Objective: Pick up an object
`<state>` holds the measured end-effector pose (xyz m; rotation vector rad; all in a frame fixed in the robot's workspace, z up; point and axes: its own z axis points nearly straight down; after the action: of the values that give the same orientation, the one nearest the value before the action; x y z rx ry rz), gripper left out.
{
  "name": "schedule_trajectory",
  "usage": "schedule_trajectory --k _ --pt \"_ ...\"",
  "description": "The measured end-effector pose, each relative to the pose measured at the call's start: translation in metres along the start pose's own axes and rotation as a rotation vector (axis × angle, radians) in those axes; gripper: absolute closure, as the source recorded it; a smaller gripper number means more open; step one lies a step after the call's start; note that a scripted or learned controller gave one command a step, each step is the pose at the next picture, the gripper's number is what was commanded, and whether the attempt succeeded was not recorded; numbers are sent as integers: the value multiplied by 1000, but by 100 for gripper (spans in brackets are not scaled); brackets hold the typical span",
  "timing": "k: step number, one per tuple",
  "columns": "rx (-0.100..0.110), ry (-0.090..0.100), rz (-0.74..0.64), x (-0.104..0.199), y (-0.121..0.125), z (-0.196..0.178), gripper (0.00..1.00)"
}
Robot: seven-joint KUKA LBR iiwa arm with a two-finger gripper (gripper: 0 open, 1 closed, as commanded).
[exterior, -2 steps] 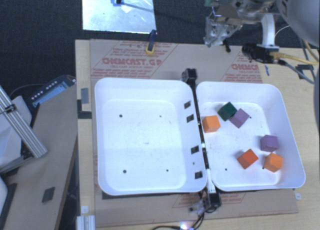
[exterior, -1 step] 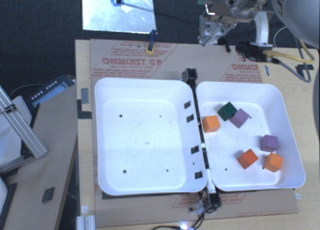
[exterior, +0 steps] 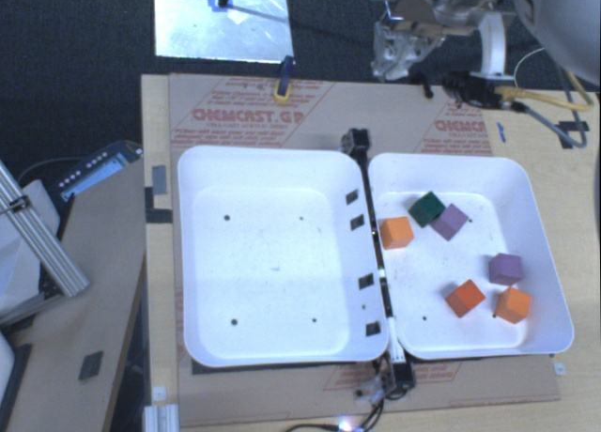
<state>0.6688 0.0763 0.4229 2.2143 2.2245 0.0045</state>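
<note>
Gripper [exterior: 392,56]: raised beyond the bins' far edge, above the bench board; finger spread cannot be told; nothing seen in it. Arm enters from upper right. Right bin [exterior: 540,223]: three orange blocks [exterior: 396,232], two purple blocks [exterior: 450,222], one green block [exterior: 427,208]. Left bin [exterior: 202,172] alongside.

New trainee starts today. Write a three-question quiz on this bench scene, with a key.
1. True or false: every block lies in the right bin.
2. How many orange blocks are there?
3. Which block touches the dark green block? A) purple B) orange

Key:
1. True.
2. Three: one by the divider, two near the front.
3. A, the purple block.
</note>
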Motion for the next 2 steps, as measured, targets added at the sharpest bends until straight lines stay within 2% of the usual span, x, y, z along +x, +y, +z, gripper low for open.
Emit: schedule_trajectory --k 2 --pt "-1 0 3 -13 0 -53 100"
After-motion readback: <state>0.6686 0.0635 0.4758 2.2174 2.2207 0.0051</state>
